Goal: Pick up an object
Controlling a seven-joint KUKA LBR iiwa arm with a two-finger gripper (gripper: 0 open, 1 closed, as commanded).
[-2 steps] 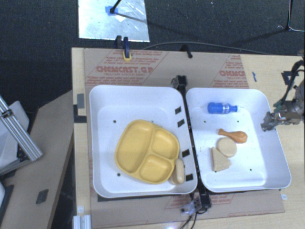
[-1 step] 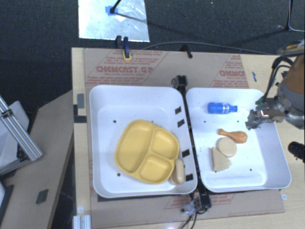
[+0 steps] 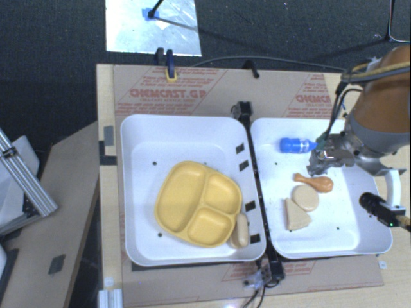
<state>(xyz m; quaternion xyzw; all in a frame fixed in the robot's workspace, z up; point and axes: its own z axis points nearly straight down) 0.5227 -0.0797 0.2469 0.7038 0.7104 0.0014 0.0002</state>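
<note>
Nearest, one yellow divided plate (image 3: 199, 203) and one beige bread roll (image 3: 241, 230) lie in the left bin (image 3: 138, 140); the right bin (image 3: 359, 236) holds one wedge (image 3: 295, 217), one round piece (image 3: 306, 198), one drumstick (image 3: 316, 183), one blue bottle (image 3: 295, 145), beneath the gripper (image 3: 319, 164), finger state unclear.

A robotics lab or test bench, not a home. Two shallow white bins (image 3: 192, 130) sit side by side on a brown board (image 3: 212, 88) printed with red "CHEMCAST GP" lettering, held by a yellow and black clamp (image 3: 169, 65). Dark carpet (image 3: 51, 56) surrounds the bench. A grey and orange industrial robot arm (image 3: 379, 114) reaches in, with black cables (image 3: 257, 61) and aluminium framing (image 3: 26, 178) nearby.
</note>
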